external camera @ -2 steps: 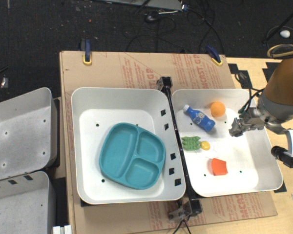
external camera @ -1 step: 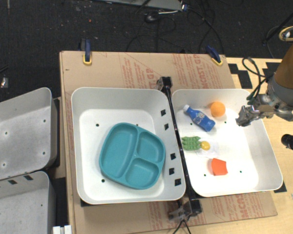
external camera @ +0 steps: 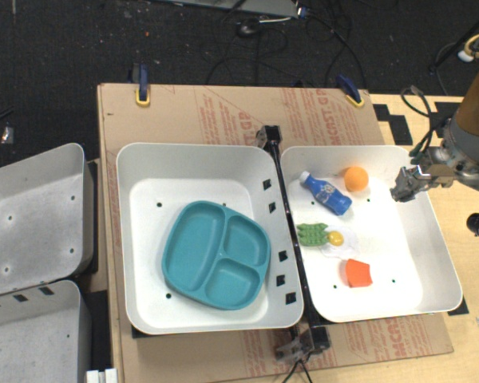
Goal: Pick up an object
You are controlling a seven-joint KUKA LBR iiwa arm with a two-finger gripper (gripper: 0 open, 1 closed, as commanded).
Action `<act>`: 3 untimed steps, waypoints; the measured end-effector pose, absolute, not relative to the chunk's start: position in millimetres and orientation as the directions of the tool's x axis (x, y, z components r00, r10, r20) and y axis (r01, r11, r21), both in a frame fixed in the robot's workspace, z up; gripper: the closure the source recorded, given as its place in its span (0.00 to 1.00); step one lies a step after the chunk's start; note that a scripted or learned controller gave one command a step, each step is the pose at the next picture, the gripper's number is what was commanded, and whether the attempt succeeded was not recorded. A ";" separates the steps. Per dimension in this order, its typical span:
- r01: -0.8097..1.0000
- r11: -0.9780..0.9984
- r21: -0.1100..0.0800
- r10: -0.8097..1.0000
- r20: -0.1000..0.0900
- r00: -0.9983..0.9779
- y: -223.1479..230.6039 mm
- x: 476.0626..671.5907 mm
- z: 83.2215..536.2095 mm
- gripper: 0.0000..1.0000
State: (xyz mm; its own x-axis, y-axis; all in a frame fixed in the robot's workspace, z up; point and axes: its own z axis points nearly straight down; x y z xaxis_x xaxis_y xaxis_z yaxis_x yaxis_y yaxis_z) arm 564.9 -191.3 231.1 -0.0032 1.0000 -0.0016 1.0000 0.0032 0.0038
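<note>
The right bin (external camera: 431,254) holds a blue bottle (external camera: 326,194) lying on its side, an orange ball (external camera: 355,179), a green and yellow toy (external camera: 318,235) and an orange-red block (external camera: 358,273). My gripper (external camera: 404,187) hangs over the bin's far right edge, to the right of the orange ball and apart from it. I see nothing between its fingers.
The left bin (external camera: 144,214) holds a teal divided plate (external camera: 215,254). A black divider (external camera: 286,230) runs between the two bins. White lids (external camera: 32,214) lie at the far left, off the cardboard base. The arm comes in from the right edge.
</note>
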 end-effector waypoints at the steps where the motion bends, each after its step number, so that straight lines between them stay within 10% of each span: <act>1: 1.000 0.007 0.002 1.000 0.000 -0.007 -147.8 576.9 235.5 1.00; 3: 1.000 0.008 0.002 1.000 0.001 -0.008 -47.9 597.2 250.1 1.00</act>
